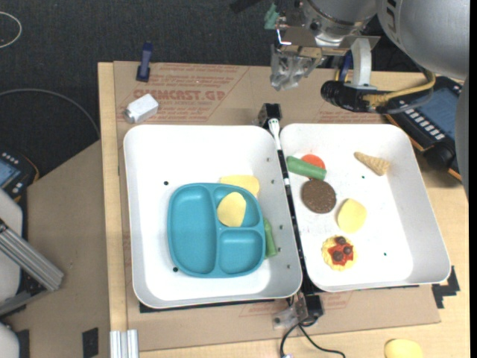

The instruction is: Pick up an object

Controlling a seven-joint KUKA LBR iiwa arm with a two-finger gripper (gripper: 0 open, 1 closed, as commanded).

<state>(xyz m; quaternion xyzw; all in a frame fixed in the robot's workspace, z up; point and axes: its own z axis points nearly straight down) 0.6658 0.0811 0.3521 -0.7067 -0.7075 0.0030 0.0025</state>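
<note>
— What's the biggest thing you see from where you stand?

— The arm (425, 21), coming in from the right and hanging over the far edge of the bench. Its gripper (289, 71) sits above the cardboard beyond both bins, not over any toy. I'd guess it is parked high there so the camera gets a clean look at the bins before a pick.

— Is it holding anything?

— Nothing is between the fingers that I can make out, but they blur together against the board; I cannot tell whether they stand apart or together.

— And the bins?

— Two white ones side by side. The left bin (141, 222) carries a blue divided tray (195, 237) with a pale yellow piece (232, 209) lying in its far right compartment, and a green strip (270, 239) tucked against the tray's right side.

— Where are the likely targets?

— In the right bin (417, 200), I'd say, since the pieces lie loose and apart there: a brown disc (319, 196) near the middle, a green stick (305, 167) just beyond it, a yellow lump (351, 215) to the near right, a small tart with red berries (339, 253) nearest, and a cone (372, 162) off on the far right. Any of them looks reachable.
</note>
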